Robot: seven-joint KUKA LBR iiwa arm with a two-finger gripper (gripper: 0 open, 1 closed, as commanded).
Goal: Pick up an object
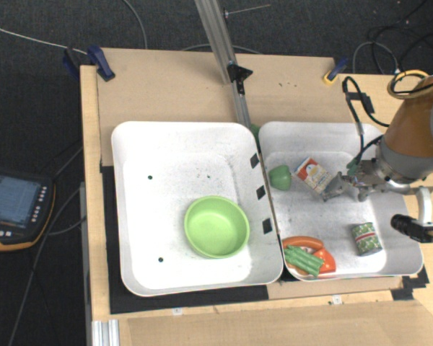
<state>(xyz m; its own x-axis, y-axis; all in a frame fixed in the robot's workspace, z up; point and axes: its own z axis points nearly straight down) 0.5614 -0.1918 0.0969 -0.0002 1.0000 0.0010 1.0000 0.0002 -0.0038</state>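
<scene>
The camera looks down on a bench [202, 323] bearing two shallow white bins side by side. The left bin [137, 150] holds a light green bowl [216, 226], upright, toward its lower right part. The right bin [303, 139] holds several small things. A green ball-like object [280, 176] lies near the bin's left wall. Just to its right lies a small carton [312, 174] with a red and white face, tilted. A plate of red and green toy food [309, 257] sits at the bin's lower left corner, against the front rim. A small green can [366, 238] lies on its side toward the lower right.

The arm [415, 132] reaches in from the right, its orange band above the wrist. The gripper [339, 186] is low in the right bin, just beside the carton's right edge; whether it touches the carton cannot be told. How its jaws stand is too blurred to make out, and nothing can be seen held between them.

A handheld control pad [14, 207] lies on the dark floor to the left of the bench.
</scene>
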